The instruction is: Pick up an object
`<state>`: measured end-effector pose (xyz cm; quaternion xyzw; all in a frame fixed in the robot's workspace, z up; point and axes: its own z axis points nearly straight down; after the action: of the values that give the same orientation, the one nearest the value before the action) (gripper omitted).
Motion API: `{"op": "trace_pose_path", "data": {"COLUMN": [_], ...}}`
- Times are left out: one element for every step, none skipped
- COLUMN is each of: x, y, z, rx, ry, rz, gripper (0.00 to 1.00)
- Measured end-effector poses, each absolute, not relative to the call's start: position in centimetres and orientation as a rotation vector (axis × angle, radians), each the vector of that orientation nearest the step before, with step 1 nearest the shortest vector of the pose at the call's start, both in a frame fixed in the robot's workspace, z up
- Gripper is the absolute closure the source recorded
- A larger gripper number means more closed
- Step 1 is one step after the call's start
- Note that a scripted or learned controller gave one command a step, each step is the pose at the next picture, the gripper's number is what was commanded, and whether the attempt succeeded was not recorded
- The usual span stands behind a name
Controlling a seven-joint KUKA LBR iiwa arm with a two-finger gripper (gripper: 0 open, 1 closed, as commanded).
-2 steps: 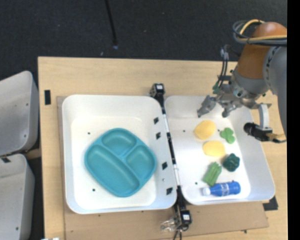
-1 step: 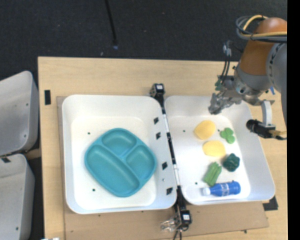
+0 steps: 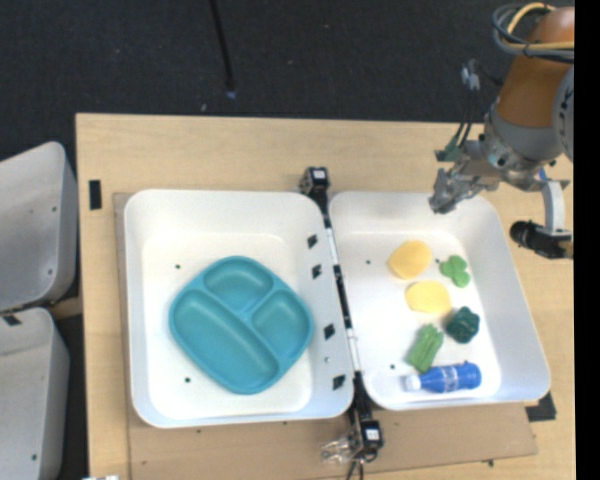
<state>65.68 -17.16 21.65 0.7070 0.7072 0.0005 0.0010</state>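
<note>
Toward the lower right of the frame we see six small objects, all loose and lying flat. Uppermost is a rounded yellow piece (image 3: 411,259), with a small light-green piece (image 3: 455,270) just to its right. Below them lies a second yellow piece (image 3: 428,296), paler, and right of it a dark green lump (image 3: 463,324). Lower still, a green elongated item (image 3: 426,347) lies tilted, and beneath it a blue bottle (image 3: 443,378) rests on its side, white cap pointing left.

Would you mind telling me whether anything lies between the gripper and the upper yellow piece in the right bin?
Nothing visible does. The gripper sits over the right bin's far edge, and bare white floor runs from there to the upper yellow piece.
</note>
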Motion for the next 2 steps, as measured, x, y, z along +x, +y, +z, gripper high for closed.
{"op": "trace_pose_path", "data": {"x": [65.7, 64.4], "y": [-17.3, -12.2], "z": [21.4, 22.8], "rx": [2.22, 2.219], "ry": [2.22, 2.223], "rz": [-0.001, 0.001], "gripper": [1.0, 1.0]}}
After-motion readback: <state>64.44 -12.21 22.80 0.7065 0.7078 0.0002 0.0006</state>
